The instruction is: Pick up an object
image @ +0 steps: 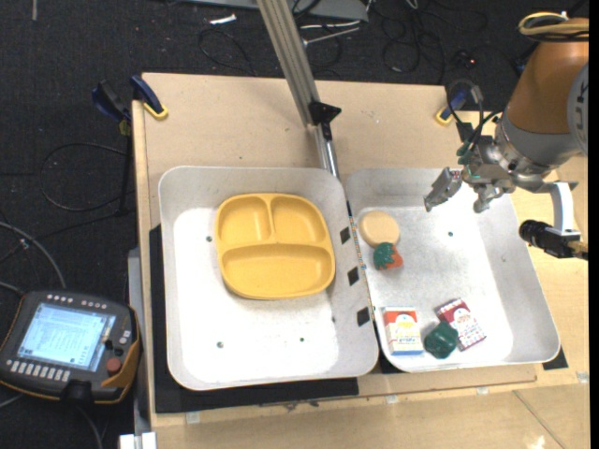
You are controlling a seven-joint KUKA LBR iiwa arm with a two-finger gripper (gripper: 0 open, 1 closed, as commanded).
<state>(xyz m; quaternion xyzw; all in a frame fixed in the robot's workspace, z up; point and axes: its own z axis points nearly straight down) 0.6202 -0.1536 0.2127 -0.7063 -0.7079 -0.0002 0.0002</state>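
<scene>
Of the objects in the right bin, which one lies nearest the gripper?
The round tan disc-shaped object near the right bin's left wall lies nearest the gripper; the green-and-orange toy sits just below it, the two small cartons and green lump farther down.

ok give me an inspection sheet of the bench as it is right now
surface: tan wooden bench bearing a left white bin and a right white bin
job's things: in the right bin, a round tan disc, a small green and orange toy, a white and blue carton, a dark green lump, a red and white packet
clutter: yellow divided plastic tray in the left bin
grippers: hand above the right bin's far edge, open, holding nothing
cables: black cables on the floor beyond the bench
surroundings: teach pendant at lower left; slanted metal pole
</scene>
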